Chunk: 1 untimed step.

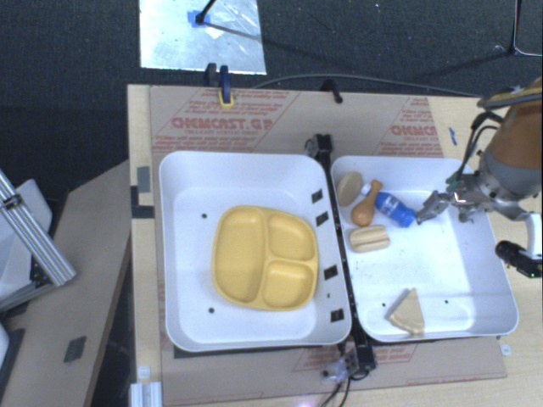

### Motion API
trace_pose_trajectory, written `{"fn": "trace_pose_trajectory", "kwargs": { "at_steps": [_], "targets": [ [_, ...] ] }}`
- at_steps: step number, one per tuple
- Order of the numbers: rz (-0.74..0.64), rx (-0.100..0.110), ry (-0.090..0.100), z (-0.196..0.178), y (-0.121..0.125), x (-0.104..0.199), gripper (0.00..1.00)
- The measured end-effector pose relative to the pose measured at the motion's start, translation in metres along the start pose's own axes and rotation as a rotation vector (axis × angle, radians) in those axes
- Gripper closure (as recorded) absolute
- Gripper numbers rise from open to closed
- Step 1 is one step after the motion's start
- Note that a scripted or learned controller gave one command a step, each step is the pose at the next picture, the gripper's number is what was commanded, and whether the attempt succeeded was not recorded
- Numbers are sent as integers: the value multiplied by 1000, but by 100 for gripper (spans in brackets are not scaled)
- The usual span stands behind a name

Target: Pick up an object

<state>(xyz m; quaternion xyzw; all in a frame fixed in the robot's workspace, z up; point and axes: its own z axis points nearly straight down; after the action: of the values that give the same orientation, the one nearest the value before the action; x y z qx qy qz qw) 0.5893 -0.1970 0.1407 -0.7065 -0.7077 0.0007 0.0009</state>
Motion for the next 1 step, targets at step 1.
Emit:
{"fn": "trace_pose_trajectory", "kwargs": {
  "at_steps": [1],
  "targets": [
    [0, -2, 0, 51, 1, 0, 0]
  ]
}}
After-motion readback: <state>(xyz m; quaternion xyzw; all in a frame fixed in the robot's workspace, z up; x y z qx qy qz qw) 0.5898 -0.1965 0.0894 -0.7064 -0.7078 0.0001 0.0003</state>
